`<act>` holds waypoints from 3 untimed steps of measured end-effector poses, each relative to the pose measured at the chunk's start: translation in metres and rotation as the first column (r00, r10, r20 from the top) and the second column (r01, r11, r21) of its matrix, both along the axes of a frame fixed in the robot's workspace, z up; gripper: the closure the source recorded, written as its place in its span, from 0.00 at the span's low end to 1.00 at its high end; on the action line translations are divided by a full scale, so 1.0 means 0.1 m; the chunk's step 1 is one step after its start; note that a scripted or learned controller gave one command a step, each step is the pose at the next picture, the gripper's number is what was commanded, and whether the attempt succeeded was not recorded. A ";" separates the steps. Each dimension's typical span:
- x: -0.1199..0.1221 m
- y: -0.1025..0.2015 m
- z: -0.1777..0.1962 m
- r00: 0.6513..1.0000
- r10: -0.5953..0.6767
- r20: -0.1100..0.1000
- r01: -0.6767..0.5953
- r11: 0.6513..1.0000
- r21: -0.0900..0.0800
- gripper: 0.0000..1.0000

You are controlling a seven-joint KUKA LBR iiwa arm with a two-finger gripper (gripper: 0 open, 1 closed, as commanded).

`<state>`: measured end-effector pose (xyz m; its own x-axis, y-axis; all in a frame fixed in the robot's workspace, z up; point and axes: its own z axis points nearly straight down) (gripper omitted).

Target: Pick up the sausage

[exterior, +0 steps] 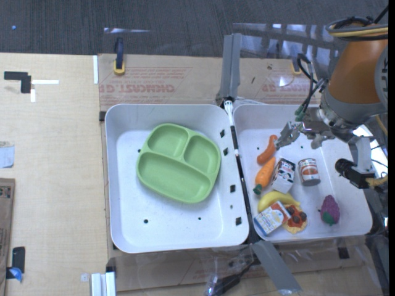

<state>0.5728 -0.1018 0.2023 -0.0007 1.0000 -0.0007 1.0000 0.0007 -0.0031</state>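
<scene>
Camera view | sausage touching carrot | claw spread, empty, beside carton

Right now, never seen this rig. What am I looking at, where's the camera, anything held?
One camera, fixed above a bench, looks down at a slant. The grey and orange robot arm reaches in from the right. Its gripper hangs over the right bin, with nothing visibly between its fingers. That bin holds the sausage, a carrot, a small carton, a can, a banana, a snack packet, a pizza slice and purple grapes. The left bin holds a green divided plate.
</scene>
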 end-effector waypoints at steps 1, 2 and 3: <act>0.46 0.00 -0.71 0.983 0.182 0.002 -0.182 0.983 0.000 0.00; 0.71 0.00 -1.11 0.990 0.139 0.003 -0.139 0.990 0.000 0.00; 0.71 -0.02 -1.01 0.991 0.136 0.004 -0.136 0.991 -0.001 1.00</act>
